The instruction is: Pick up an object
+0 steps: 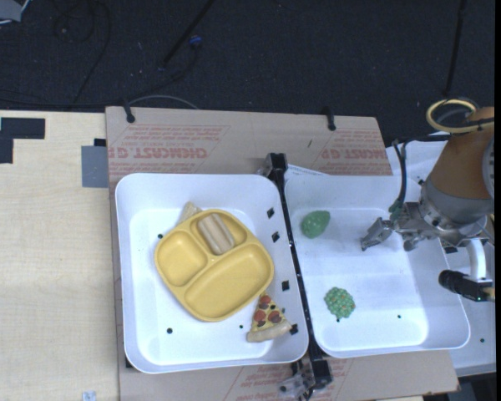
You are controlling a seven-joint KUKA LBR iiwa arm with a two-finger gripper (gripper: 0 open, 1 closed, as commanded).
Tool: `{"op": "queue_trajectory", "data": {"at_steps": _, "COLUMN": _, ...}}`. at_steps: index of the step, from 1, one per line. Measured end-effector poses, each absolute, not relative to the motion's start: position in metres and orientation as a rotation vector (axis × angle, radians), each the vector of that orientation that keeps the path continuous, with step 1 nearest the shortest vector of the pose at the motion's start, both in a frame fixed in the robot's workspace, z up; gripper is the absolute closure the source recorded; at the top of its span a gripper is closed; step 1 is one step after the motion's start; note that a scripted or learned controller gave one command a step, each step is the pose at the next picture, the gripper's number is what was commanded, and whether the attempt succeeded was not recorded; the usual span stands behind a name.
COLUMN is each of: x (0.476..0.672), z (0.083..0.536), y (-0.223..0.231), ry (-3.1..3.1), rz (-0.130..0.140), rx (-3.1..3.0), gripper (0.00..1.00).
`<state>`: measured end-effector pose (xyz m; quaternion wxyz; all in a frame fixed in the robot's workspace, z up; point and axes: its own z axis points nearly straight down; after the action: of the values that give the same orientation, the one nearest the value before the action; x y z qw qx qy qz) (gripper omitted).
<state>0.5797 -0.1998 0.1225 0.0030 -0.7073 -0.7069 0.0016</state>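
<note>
In the right bin lie two green toys: a smooth rounded one near the far left corner and a knobbly, broccoli-like one toward the front. My gripper hangs over the right half of this bin, to the right of the smooth green toy and apart from it. Its fingers stand open with nothing between them. The grey arm with its orange band comes in from the right edge.
The left bin holds a yellow divided plate with a hot dog in its far compartment. A pizza slice lies by that bin's front right corner. A black divider separates the bins.
</note>
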Motion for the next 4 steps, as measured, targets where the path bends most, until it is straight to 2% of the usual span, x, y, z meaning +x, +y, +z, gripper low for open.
{"op": "queue_trajectory", "data": {"at_steps": 1, "x": 0.58, "z": 0.135, "y": -0.201, "ry": -2.217, "rz": 0.003, "rx": -2.22, "gripper": 1.0}}
{"op": "queue_trajectory", "data": {"at_steps": 3, "x": 0.58, "z": 0.208, "y": -0.199, "ry": -2.224, "rz": -0.001, "rx": -2.221, "gripper": 1.0}}
{"op": "queue_trajectory", "data": {"at_steps": 4, "x": 0.574, "z": 0.204, "y": -0.156, "ry": -2.223, "rz": 0.001, "rx": -2.213, "gripper": 1.0}}
